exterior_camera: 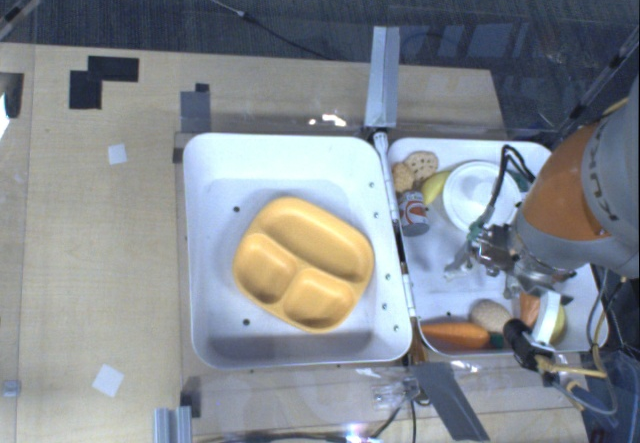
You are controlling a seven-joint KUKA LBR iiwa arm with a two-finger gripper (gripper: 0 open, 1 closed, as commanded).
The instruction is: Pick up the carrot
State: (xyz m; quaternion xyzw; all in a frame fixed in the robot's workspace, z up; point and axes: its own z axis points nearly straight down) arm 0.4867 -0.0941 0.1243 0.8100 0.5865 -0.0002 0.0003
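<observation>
I am watching the arm (575, 201) reaching in from the right over the right bin (432, 271), orange band above the wrist. The gripper (478, 256) is hanging over the middle of that bin; I cannot tell its state from here, as the wrist is blocking my line of sight.

The carrot (456, 335) is lying flat along the right bin's near wall, towards its left corner, well apart from the gripper and nearer the camera. Nothing is touching it but a tan potato-like lump (490, 314), which is sitting just beside it on the far side.

At the far end of the right bin I am seeing a white bowl (470, 193), a yellow banana (433, 188), two cookies (414, 170) and a small can (414, 213) against the left wall.

Left of the right bin, a yellow divided plate (300, 261) is sitting in the middle of the left bin (210, 231).
</observation>
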